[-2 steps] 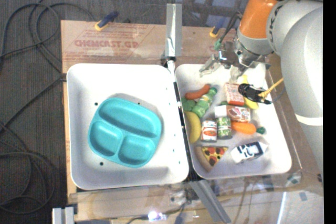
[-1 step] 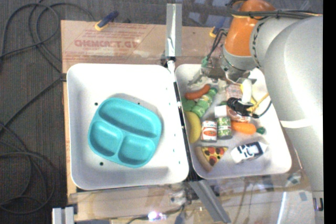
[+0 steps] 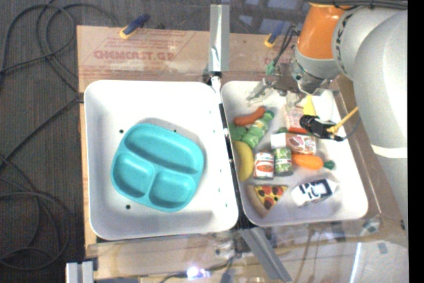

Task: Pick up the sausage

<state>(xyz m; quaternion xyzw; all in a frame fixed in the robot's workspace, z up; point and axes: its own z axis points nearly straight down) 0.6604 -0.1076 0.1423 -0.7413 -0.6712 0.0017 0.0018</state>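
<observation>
Camera view: gripper (image 3: 265, 91) hovering spread, holding nothing, at upper right, lining up over sausage (image 3: 249, 118) for pickup.

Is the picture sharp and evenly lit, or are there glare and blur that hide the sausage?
In the camera view, light is even and soft; the white bins look bright, with weak shadows. The sausage is small but readable. The pincer is slightly blurred, and a glare spot shines at the bench's front edge.
</observation>
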